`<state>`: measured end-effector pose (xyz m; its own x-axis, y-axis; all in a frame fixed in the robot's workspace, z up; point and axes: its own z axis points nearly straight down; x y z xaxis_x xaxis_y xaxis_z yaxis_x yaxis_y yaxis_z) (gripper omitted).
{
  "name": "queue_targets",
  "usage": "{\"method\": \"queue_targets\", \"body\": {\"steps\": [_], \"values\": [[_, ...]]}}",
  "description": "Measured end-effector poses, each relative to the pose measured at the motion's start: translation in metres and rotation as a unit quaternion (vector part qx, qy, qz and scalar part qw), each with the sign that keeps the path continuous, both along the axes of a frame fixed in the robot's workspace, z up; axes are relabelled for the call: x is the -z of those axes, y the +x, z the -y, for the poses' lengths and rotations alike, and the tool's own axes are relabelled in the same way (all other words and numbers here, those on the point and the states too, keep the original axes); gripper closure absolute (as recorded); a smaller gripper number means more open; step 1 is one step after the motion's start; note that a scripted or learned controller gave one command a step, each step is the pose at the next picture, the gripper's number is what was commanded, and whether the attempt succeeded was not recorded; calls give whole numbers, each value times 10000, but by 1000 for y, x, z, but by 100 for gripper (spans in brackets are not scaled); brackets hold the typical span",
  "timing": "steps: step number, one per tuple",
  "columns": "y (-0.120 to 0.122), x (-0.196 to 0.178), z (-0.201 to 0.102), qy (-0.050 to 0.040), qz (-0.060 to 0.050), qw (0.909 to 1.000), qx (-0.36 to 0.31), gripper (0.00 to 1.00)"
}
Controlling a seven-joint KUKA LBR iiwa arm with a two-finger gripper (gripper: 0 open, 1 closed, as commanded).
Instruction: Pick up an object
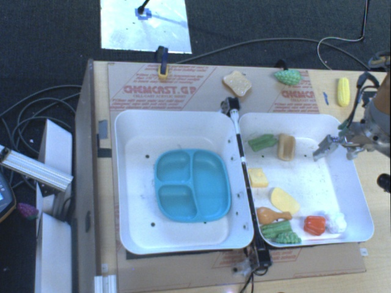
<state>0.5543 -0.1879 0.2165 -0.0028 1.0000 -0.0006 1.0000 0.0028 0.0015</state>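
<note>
The gripper hangs over the upper right part of the right bin, at about two o'clock from that bin's middle, reaching in from the right edge; whether it is released or clenched I cannot tell, since the tips blur against the white floor, and nothing is seen between them, so I judge it is carrying nothing. It probably sits there because the pickable toys lie in this bin. Nearest, at nine o'clock from the gripper, stand a tan bread-like piece and, just beside it further toward nine, a green vegetable. At about seven o'clock lie a yellow cheese block, a pale yellow slice, an orange piece and a green bumpy piece against the near wall; toward six o'clock sit a red pepper and a white lump touching it. The left bin holds only a blue divided plate, likely the drop side. Beyond the bins, on the cardboard, rest a toast slice, a green toy and a corn cob, out of easy reach.
</note>
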Motion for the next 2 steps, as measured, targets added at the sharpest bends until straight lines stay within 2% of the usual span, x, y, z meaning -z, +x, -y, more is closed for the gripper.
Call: {"method": "queue_targets", "body": {"steps": [1,2], "values": [[52,74,-41,5,-3,10000,-4,0],[73,127,-74,6,-5,10000,-8,0]]}}
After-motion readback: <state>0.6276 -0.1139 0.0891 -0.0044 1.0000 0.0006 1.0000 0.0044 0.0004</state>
